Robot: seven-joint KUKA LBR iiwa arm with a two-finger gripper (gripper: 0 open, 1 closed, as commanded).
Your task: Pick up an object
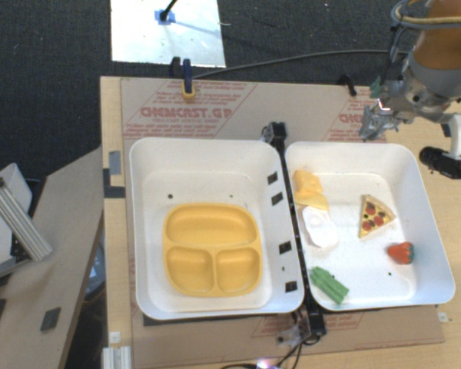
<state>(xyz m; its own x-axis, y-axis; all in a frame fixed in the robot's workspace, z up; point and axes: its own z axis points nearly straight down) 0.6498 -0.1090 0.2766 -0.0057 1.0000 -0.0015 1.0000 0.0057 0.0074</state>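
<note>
Candidate objects: a pizza slice (376, 216), a red strawberry (400, 253), a green piece (328, 284), a yellow cheese wedge (309, 188) and a white piece (320, 228), all lying loose in the right bin (426, 206).
Spacing: cheese wedge and white piece touch, close to the bin's left wall; pizza slice and strawberry sit near each other towards the right; the green piece lies alone at the near edge.
Left bin (146, 206): carries a yellow divided tray (212, 248).
End effector (378, 121): above the far right corner of the right bin, beyond its rim, nothing visibly held; whether it is apart or together I cannot tell.
Worktop (215, 106): cardboard sheet under both bins.
Risk, wall: a reach for the cheese wedge could likely strike the divider.
Risk, flat pieces: the pizza slice lies low, so a closing grip may slide over it.
Risk, round piece: the strawberry could roll away when nudged.
</note>
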